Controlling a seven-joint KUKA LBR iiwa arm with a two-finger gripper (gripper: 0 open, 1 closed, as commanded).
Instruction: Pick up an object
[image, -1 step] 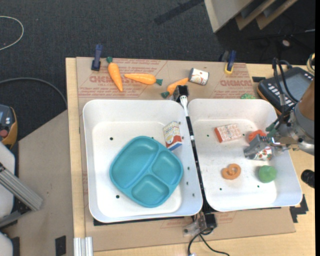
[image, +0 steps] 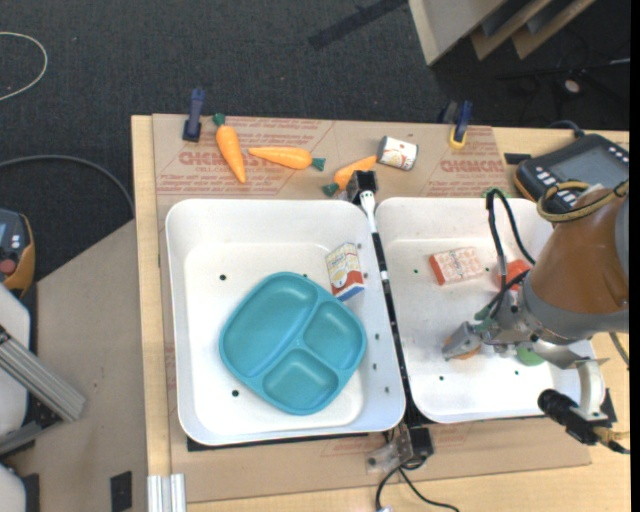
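Wrist of grey-and-orange arm (image: 580, 275) looms closest, reaching in from right over right bin (image: 430, 400). Gripper (image: 462, 345) low at bin floor, fingertips splayed slightly apart, nothing visibly between them. Candidate objects: red-and-white packet (image: 456, 265) lying flat farther back in same bin, apart from gripper; small carton (image: 345, 270) in left bin (image: 190, 300) beside blue divided plate (image: 292, 342). Step judged: descent for grasp, no pick yet. Next move calls for closing on actual object, then lifting.
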